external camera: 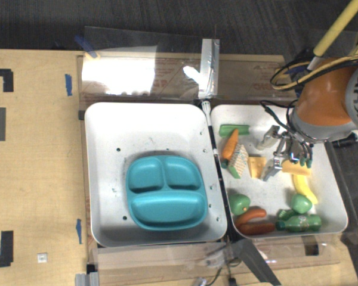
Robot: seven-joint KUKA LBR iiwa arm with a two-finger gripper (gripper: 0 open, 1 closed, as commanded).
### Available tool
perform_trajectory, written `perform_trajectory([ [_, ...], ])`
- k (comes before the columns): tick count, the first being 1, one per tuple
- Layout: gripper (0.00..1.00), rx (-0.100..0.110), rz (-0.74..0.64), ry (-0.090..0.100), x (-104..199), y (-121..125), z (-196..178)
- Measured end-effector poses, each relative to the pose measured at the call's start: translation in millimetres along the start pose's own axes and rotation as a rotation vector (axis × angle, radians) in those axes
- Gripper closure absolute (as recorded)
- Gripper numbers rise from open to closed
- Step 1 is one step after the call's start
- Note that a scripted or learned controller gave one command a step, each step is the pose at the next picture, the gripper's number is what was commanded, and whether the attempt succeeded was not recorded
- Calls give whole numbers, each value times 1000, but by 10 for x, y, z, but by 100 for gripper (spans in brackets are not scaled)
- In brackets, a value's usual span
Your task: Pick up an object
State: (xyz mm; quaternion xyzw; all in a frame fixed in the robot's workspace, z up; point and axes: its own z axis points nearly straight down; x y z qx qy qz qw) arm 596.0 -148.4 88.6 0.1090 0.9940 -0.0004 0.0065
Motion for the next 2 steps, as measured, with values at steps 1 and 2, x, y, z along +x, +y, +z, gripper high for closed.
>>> perform_trajectory([
  [1,0,-1,35,2,344,99,-8],
  [2,0,1,-95,9,-453,261,13],
])
